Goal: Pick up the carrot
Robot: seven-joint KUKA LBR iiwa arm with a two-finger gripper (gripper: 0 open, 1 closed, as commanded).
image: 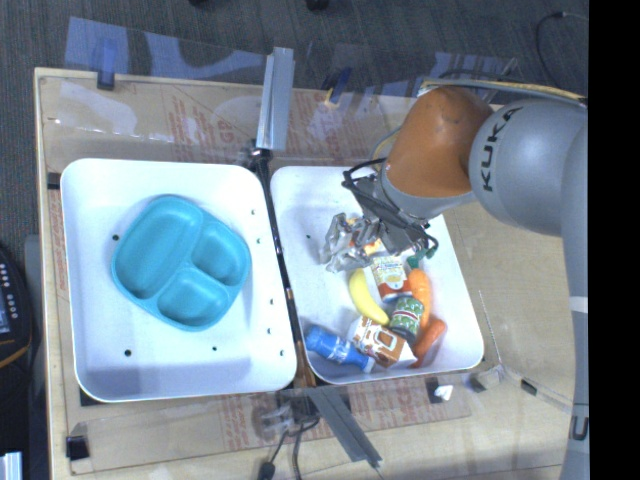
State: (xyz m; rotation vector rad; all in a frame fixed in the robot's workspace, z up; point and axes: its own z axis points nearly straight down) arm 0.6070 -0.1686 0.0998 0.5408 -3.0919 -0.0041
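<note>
1. Two shallow white bins sit side by side on a bench, seen from above. The left bin (90, 358) holds a blue divided tray (180, 260).
2. The right bin (300, 208) holds a heap of small groceries: a yellow banana (366, 298), a green-labelled can (405, 315), a blue bottle (328, 345), a small printed carton (378, 341).
3. The carrot (420, 286) lies at the right edge of that heap, near the bin's right wall. Its long axis runs roughly up and down the view.
4. The grey arm reaches in from the right. Its gripper (345, 243) hangs over the upper middle of the right bin, metal fingers pointing down-left. Whether it is open or closed cannot be told.
5. The carrot lies right of and below the gripper, near but apart; nothing is visibly held. The pick likely needs a shift that way.
</note>
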